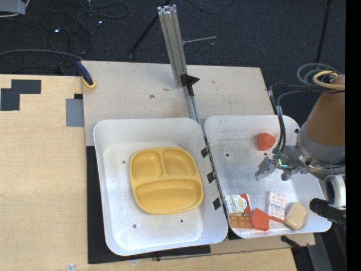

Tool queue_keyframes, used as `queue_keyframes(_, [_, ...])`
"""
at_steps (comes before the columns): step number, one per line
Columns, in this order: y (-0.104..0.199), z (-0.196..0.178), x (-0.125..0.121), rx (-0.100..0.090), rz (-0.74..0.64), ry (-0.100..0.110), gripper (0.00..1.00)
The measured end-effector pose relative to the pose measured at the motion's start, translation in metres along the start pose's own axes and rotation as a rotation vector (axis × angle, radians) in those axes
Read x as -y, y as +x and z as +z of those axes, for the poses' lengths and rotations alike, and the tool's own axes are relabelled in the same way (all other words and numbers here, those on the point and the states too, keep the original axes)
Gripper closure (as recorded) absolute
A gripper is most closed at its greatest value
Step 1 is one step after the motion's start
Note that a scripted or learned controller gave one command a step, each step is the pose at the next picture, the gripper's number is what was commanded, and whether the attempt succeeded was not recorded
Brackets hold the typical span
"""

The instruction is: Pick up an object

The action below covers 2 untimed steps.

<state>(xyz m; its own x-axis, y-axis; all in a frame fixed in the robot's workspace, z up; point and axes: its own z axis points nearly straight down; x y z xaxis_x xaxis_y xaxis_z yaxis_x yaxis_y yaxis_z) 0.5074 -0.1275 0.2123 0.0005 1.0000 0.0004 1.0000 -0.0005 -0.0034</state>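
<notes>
Objects lie loose in the right bin: a red ball near the back, packets and a bread roll along the front. The gripper hangs between them, fingers spread and holding nothing, placed for descent.

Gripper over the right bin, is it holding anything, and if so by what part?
Nothing is held. The gripper hangs above bare floor of the right bin, apart from the red ball, with no object between its jaws.
</notes>
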Motion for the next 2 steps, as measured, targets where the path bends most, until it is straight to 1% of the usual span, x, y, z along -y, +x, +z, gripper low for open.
queue_keyframes(1, [0.000, -0.001, 0.000, 0.000, 0.000, -0.002, 0.00])
queue_keyframes(2, [0.005, 0.050, 0.009, -0.002, -0.001, 0.005, 0.00])
